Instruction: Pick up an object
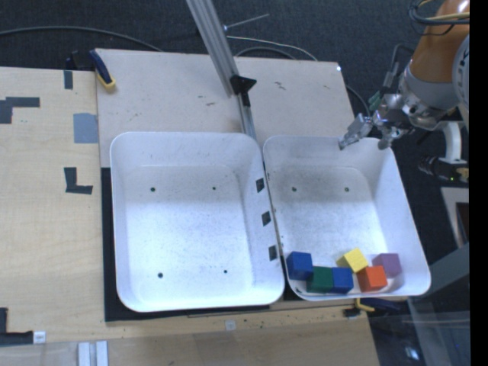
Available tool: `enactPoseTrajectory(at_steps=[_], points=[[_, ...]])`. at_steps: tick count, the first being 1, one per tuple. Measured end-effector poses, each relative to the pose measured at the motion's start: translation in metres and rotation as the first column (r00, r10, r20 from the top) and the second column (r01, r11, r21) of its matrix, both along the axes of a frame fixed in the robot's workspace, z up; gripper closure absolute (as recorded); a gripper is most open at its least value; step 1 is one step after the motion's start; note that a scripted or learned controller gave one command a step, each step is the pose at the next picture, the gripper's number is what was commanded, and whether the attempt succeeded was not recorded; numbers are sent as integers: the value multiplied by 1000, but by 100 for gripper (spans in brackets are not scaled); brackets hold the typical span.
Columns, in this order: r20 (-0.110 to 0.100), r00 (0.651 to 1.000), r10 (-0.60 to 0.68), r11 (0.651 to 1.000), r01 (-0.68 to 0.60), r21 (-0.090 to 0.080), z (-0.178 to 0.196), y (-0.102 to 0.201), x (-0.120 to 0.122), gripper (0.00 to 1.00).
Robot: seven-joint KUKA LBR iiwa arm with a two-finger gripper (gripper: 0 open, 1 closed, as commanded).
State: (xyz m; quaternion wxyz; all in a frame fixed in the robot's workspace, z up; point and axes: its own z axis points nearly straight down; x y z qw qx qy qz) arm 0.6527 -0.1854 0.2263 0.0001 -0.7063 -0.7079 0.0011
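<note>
Several small blocks lie clustered at the near edge of the right bin (400, 197): a blue cube (299, 264), a green one (322, 279), a second blue one (342, 280), a yellow one (354, 260), an orange one (372, 278) and a purple one (388, 264). My gripper (364, 142) hangs over the far right corner of that bin, well away from the blocks. Its fingers stand open with nothing between them.
The left bin (183, 204) sits beside the right one, their rims touching. A slanted metal rail (217, 40) runs down to the gap between the bins. Cables lie on the dark floor behind the bench.
</note>
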Motion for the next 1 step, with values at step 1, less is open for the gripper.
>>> enactPoseTrajectory(at_steps=[1], points=[[2,1000,0,1000,0,-1,-6,-8,24,0]])
